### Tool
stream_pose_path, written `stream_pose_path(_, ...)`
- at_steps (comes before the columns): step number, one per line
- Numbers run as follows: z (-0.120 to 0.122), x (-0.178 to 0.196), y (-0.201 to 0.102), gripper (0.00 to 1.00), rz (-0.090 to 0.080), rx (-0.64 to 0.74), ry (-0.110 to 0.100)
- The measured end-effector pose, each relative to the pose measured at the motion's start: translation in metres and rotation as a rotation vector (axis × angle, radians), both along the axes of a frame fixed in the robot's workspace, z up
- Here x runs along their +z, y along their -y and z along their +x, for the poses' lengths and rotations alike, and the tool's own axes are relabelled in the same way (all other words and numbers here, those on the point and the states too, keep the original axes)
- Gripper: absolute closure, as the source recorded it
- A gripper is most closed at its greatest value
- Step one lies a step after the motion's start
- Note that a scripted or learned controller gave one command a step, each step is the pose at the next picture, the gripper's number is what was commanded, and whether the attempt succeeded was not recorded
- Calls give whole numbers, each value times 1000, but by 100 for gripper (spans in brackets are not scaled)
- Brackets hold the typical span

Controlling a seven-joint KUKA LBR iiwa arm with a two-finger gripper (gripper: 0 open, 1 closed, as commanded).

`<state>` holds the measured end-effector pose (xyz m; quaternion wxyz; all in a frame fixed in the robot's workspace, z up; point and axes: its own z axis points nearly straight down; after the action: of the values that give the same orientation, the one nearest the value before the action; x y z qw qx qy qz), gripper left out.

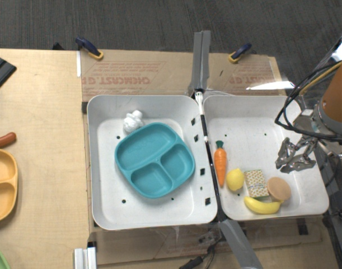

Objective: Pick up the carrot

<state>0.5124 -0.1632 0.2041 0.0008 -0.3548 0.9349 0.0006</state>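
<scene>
Approach step, by the look of it: pincer (295, 157) over right bin (260, 114), apart from carrot (220, 162); jaw state impossible to tell. Next: reach across to left wall, descend.

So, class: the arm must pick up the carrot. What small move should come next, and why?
Probably carry the gripper across the right bin toward its left wall. The carrot lies there by the divider, beside the lemon, while the gripper hangs near the bin's right side, apart from it, holding nothing that I can see.
</scene>
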Motion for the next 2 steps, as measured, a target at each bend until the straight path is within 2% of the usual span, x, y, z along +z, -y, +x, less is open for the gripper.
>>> stream_pose_path(1, -16, 67, 59, 100, -1, -10, 4)
stream_pose_path(2, -21, 7, 10, 100, 1, 457, 0)
